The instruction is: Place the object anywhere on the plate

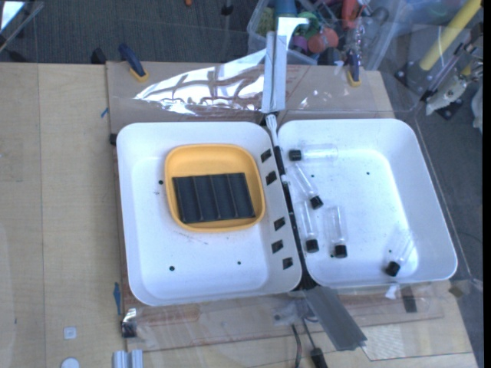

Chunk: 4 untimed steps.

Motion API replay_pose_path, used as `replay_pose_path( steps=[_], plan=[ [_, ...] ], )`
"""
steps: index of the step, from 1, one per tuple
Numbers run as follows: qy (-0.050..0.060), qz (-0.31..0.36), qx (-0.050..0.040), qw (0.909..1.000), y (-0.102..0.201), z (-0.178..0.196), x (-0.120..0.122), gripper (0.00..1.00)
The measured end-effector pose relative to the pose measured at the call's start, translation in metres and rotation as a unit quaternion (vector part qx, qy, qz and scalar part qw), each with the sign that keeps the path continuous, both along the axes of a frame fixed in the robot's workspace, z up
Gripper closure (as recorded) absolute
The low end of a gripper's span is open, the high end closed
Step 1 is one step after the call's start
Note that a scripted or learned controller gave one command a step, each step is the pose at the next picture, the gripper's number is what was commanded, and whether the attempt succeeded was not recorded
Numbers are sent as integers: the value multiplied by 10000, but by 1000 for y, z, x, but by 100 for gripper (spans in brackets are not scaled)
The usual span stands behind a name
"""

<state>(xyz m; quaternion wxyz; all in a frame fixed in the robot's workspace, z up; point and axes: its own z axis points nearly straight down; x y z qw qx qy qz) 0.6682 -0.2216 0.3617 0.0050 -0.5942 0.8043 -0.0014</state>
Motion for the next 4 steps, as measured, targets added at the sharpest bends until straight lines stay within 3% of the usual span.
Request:
replay_pose_path(
  steps=[1,2,3,4],
  plan=[
    [27,1645,0,9864,1,-87,0,0],
    [9,2748,-15,9615,7,11,0,0],
    [32,3535,-6,9354,24,-82,-1,0],
    [9,4625,-26,8866,10,33,-1,0]
  ],
)
